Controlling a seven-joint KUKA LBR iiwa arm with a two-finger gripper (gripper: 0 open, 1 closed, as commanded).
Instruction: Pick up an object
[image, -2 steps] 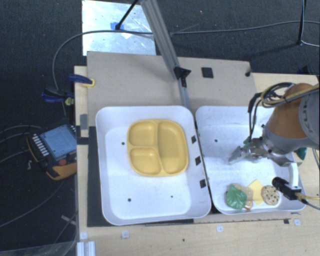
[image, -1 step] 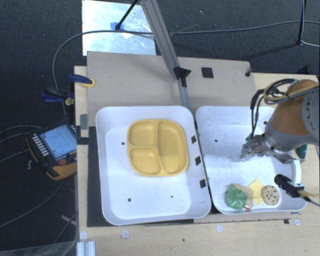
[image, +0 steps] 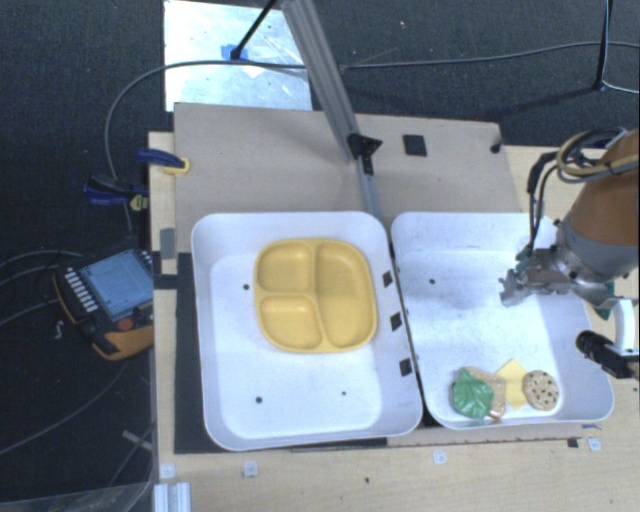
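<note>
In the right bin (image: 470, 240), near its front edge, lie a green leafy toy (image: 475, 394), a yellow wedge like cheese (image: 513, 381) and a round brown cookie (image: 541, 390), close together. My gripper (image: 520, 285) hangs over the right part of that bin, behind and a little right of those items, with nothing visible between its fingers. A yellow divided plate (image: 315, 295) rests in the left bin (image: 225, 330).
The arm's orange band (image: 605, 205) reaches in from the right over the right bin's edge. A slanted metal pole (image: 330, 85) stands behind the bins. A handheld pendant (image: 110, 300) and cables lie on the floor at left.
</note>
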